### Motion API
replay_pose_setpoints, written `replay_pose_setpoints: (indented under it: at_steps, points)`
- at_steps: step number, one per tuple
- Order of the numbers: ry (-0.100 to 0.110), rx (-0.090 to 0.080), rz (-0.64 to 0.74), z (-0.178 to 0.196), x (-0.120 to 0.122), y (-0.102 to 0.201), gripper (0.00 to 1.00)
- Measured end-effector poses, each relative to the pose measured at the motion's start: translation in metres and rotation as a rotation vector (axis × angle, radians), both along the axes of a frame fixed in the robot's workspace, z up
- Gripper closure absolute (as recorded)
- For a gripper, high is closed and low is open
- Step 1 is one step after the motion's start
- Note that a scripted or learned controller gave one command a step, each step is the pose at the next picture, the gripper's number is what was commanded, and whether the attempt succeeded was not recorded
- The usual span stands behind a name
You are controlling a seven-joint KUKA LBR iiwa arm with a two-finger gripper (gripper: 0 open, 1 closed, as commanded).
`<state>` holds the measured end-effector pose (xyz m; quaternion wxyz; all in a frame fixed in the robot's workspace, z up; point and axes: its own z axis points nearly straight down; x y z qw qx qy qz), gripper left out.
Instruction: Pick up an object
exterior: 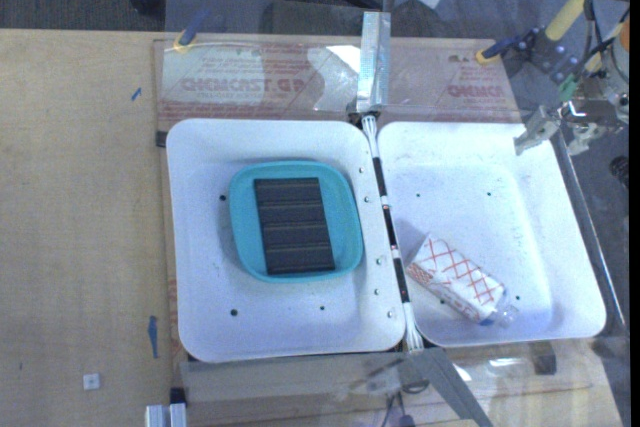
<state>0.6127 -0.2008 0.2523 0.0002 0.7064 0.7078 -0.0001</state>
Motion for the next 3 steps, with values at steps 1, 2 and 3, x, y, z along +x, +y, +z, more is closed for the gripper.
replay_pose_setpoints:
  at_steps: [1,2,3]
  points:
    - [0.001,0.0,0.004,-0.044,-0.086,0.055,0.0]
    - [-0.012,-0.003,0.26,-0.108,-0.13,0.069,0.0]
    - [-0.039,-0.01,0.296,-0.123,-0.121,0.068,0.0]
